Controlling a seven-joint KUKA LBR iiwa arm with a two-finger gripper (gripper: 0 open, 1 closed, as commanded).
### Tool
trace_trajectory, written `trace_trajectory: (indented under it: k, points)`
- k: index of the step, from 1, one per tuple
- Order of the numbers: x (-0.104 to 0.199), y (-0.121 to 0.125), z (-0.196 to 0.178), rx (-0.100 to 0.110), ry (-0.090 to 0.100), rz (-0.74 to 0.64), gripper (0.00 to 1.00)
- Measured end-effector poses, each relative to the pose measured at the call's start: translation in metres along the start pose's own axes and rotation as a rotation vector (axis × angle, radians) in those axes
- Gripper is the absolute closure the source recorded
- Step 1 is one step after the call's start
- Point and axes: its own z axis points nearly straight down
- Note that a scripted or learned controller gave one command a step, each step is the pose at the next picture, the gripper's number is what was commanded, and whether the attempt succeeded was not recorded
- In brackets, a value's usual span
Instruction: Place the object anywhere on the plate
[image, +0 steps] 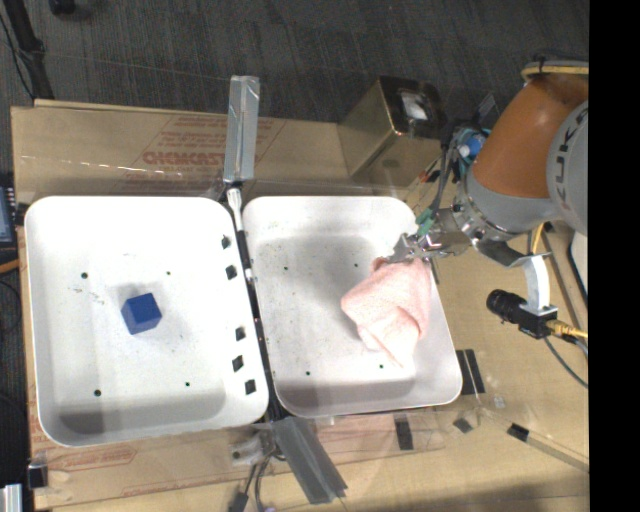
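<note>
Pink cloth (392, 308) lies crumpled in the right bin (300, 390), toward that bin's right wall, with its upper corner drawn up to a point at the rim. At that raised corner sits the end effector (420, 243), and the cloth's tip appears pinched between its fingers, so it is clenched on the fabric; most of the cloth rests on the bin floor. The grey arm (520, 150), with its orange band, reaches in from the right side of the camera view, above the bin's upper right corner. In the left bin (60, 400) a small blue cube (142, 311) sits alone on the white floor, left of centre, well apart from the cloth. Both bins stand side by side on the worktop (520, 400), touching along a dark divider with clips.
</note>
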Motion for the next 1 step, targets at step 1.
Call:
trace_trajectory:
  k: [1]
  points:
    - [0.0025,0.0013,0.0271,0.0,-0.001,-0.009,1.0]
